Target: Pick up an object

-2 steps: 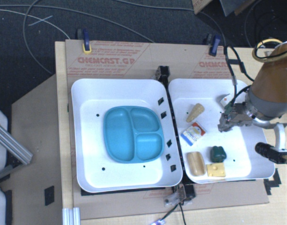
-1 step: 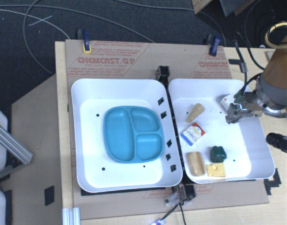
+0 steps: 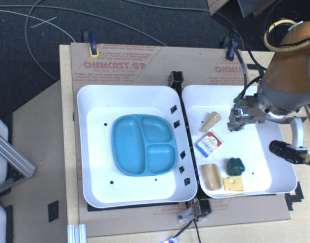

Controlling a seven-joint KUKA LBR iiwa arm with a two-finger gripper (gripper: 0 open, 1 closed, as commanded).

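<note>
Dark carpet with loose cables surrounds the table (image 3: 48,151), which carries two white bins side by side. From above, the left bin (image 3: 89,110) holds a blue divided plate (image 3: 144,145), while the right bin (image 3: 261,181) holds a cone (image 3: 211,120), a red-and-white packet (image 3: 209,144), a bread piece (image 3: 211,176), a green object (image 3: 235,165) and a cheese slice (image 3: 233,184). At three o'clock from the cone hovers the claw (image 3: 240,118), grasping nothing; whether it is clenched I cannot tell.

A brown bench (image 3: 144,59) with red writing is seen. Two white bins, left (image 3: 89,151) and right (image 3: 268,178), are set side by side on it, maybe touching.
</note>
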